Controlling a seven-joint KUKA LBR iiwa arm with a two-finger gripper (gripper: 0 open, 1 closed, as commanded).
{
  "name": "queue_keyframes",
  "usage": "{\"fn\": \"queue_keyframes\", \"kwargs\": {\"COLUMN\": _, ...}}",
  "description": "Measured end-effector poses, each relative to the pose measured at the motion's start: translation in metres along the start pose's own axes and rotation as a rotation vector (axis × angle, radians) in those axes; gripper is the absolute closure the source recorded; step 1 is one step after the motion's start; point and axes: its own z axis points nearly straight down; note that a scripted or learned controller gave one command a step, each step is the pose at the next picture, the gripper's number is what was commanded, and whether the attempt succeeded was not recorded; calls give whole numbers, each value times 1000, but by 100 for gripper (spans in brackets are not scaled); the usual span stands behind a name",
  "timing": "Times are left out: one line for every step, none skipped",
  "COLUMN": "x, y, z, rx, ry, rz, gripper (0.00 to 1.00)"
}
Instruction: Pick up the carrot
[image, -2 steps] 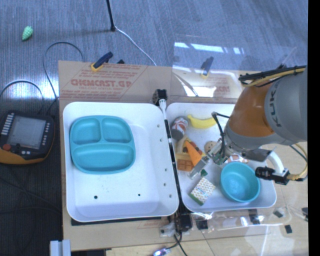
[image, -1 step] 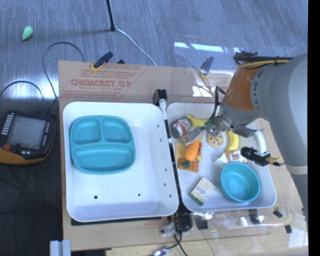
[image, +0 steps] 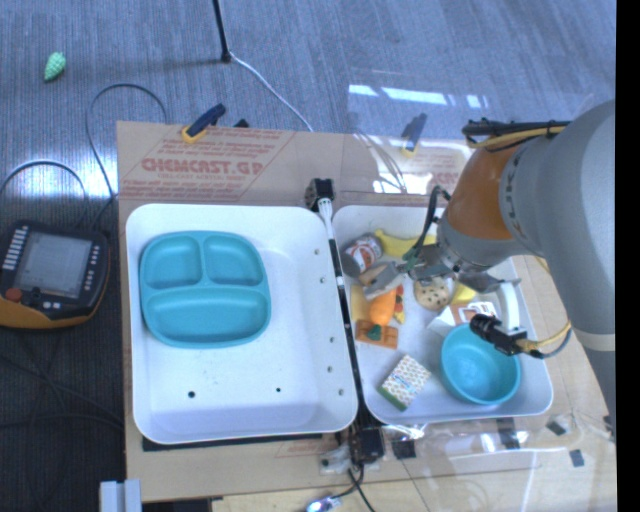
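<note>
Carrot awaited in the right bin, hand hovering beside it.

The carrot (image: 381, 308) is seen lying in the right bin (image: 535, 395), near its left wall, just left of the cookie (image: 433, 293) and well left of the blue bowl (image: 480, 364); the hand (image: 425, 262) is poised just above and to the right of the carrot, among the clutter; whether it is wide or narrow cannot be told; the carrot is judged light, stiff and smooth-skinned, likely a toy; it is best gripped across its thick orange middle.

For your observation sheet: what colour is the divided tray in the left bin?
Light blue tray, camera view.
</note>
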Motion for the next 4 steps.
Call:
{"fn": "queue_keyframes", "kwargs": {"x": 6, "y": -15, "z": -1, "rx": -2, "ry": -2, "rz": 63, "gripper": 0}}
{"fn": "queue_keyframes", "kwargs": {"x": 13, "y": -17, "z": -1, "rx": -5, "ry": -1, "rz": 437, "gripper": 0}}
{"fn": "queue_keyframes", "kwargs": {"x": 10, "y": -18, "z": -12, "rx": -2, "ry": -8, "rz": 437, "gripper": 100}}
{"fn": "queue_keyframes", "kwargs": {"x": 45, "y": 37, "z": -90, "rx": 29, "ry": 0, "rz": 795, "gripper": 100}}
